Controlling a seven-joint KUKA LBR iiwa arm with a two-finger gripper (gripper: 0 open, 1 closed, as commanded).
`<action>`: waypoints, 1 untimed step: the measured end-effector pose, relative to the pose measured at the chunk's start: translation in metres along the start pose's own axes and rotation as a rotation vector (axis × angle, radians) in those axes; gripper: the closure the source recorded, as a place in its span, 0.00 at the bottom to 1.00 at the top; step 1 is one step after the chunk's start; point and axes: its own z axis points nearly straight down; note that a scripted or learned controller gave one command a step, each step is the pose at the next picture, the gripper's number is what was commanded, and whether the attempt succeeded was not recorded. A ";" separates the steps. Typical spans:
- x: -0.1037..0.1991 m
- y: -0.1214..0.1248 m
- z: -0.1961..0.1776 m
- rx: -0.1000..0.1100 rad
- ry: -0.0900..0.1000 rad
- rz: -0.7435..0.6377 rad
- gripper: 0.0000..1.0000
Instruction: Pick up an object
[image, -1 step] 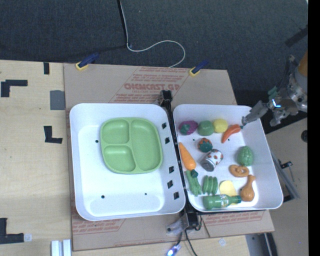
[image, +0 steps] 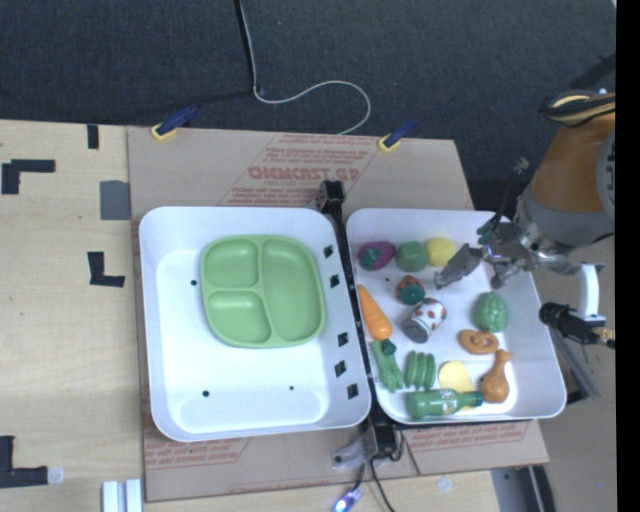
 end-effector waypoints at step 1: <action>0.013 0.014 0.110 -0.005 -0.003 0.001 0.00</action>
